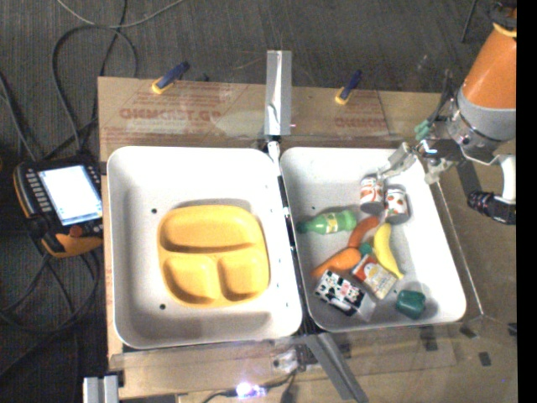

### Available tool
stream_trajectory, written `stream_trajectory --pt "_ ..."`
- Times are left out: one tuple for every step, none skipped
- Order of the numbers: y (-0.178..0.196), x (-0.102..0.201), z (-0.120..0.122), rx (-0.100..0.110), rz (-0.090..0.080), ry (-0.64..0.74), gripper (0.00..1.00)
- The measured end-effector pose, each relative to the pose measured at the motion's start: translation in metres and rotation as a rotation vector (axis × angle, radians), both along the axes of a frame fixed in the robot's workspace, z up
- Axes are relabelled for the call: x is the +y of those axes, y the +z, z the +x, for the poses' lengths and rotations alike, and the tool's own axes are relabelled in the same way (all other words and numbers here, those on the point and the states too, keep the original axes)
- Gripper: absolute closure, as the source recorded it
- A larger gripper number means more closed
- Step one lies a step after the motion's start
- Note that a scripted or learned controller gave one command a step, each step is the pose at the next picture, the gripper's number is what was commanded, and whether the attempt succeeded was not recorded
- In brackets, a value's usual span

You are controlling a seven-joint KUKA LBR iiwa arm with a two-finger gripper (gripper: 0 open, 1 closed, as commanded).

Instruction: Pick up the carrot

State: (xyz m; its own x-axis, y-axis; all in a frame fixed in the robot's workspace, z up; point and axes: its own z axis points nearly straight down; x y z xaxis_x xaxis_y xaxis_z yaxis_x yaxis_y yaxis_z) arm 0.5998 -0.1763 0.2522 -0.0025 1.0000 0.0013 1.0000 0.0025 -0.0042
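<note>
Orange carrot (346,257): lies aslant just left of the banana (386,250). I judge it light, rigid, smooth; grasp mid-length. Gripper (401,159) above the banana, fingers slightly apart, holding nothing.

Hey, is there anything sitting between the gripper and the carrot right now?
Yes. The gripper is at the right bin's upper right, and two small cans stand just below it, on the way to the carrot. A banana lies against the carrot's right side and a green bottle sits just above it.
</note>
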Motion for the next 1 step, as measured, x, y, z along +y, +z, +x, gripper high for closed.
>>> stream_trajectory --pt "0.0578 -0.0164 0.0242 -0.002 -0.002 0.056 0.00"
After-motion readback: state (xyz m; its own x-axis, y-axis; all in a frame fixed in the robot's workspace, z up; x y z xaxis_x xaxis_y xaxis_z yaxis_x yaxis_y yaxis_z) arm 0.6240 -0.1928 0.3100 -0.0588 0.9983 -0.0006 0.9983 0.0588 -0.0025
